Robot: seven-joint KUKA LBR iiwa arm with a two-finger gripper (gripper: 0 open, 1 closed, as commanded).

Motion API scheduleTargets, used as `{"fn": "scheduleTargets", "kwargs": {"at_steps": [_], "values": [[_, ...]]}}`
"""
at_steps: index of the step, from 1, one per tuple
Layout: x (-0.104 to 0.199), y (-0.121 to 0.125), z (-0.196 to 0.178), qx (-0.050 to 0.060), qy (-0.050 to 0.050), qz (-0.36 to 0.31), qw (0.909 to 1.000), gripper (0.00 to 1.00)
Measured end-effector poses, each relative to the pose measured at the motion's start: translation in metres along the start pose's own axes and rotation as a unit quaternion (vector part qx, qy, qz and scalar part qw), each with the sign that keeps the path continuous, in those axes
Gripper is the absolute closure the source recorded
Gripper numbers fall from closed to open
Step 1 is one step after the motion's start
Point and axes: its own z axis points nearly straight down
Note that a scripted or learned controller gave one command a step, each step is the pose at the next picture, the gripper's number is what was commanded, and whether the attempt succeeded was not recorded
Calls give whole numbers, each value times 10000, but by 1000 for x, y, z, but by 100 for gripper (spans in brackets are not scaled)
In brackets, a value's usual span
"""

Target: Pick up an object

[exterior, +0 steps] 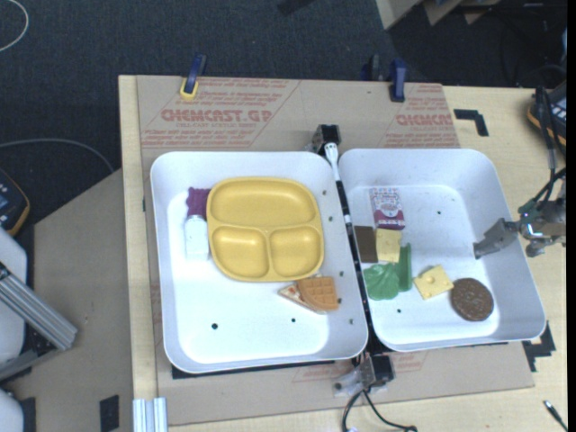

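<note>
**Operator:** Report the status from the camera view, taking the yellow tray (265, 228) as reference.

**Technician:** The yellow tray, with three compartments, lies in the left bin (180, 322). Touching the tray's left edge are a purple item (197, 200) and a white bottle (195, 238). A waffle-patterned wedge (314, 293) sits just below the tray's lower right corner. The right bin (504, 322), to the right of the tray, holds the remaining candidates: a small carton (387, 207), a brown block (364, 243), a pale yellow slab (388, 244), a green leafy piece (387, 280), a cheese wedge (433, 283) and a round brown cookie (472, 299).

**Operator:** Gripper condition?

**Technician:** The gripper (497, 238) sits at the far right of the right bin, well apart from the tray and above the cookie in the view. Nothing is visible between its fingers. How wide they stand cannot be determined; only one grey tip is distinct.

**Operator:** Task progress?

**Technician:** No pick is complete. Every object rests on a bin floor. Judged from position, the approach, closure and lift all remain. The cookie and cheese wedge are the nearest candidates.

**Operator:** Limits of the view?

**Technician:** The arm is cut off at the right edge. The gripper's height above the bin floor cannot be read. The carton label is too small to read, and the purple item is partly hidden by the tray.
</note>
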Motion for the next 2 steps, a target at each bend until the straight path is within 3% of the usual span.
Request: {"fn": "scheduleTargets", "kwargs": {"at_steps": [2], "values": [[-1, 2, 90, 0, 4, -3, 10000, 0]]}}
